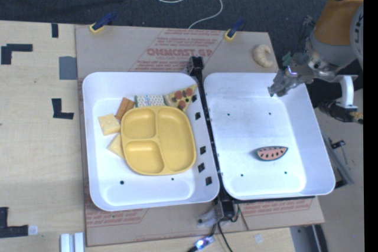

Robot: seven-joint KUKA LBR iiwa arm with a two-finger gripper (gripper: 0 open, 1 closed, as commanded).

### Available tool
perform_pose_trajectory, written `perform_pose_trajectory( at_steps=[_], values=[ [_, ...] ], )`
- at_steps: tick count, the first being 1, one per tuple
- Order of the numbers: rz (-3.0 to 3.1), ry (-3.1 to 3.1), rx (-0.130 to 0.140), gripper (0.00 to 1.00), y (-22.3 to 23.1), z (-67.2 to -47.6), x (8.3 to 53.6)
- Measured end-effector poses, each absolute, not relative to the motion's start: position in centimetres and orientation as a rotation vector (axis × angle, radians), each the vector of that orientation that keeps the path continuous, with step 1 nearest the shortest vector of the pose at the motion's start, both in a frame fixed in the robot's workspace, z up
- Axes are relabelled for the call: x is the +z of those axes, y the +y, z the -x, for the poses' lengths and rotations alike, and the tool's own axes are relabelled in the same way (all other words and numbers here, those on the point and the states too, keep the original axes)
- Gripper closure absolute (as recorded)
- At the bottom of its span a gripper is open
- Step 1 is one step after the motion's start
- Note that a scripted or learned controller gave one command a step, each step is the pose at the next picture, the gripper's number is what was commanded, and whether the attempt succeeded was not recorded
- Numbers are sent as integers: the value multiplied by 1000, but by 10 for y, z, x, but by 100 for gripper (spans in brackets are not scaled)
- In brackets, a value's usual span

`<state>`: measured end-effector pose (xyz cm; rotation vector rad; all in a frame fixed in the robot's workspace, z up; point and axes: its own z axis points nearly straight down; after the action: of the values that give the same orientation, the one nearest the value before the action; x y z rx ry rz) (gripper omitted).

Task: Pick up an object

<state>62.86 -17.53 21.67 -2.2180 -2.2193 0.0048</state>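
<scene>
Watermelon-slice toy [271, 153], a flat wedge with pink flesh and a green rind, lies by itself on the floor of the right-hand white bin [236, 127], down toward that bin's five o'clock corner. I have the grey two-finger gripper [280, 87] hanging over the same bin's one o'clock corner, near the far rim, with nothing between its fingers; whether they are spread or pressed together I cannot tell from this angle. From the gripper the slice lies at about six o'clock, well apart, so I judge the coming move to be a straight run toward the near rim and then a descent. Its long axis runs roughly nine to three o'clock, tipped slightly up at the three o'clock end, so I would close across the short way.
</scene>
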Motion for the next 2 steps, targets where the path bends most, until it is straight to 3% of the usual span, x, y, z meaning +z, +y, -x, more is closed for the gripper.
perform_pose_trajectory(
  at_steps=[2],
  values=[
    [2216, -2222, 4, 100, -108, -560, 214]
  ],
)
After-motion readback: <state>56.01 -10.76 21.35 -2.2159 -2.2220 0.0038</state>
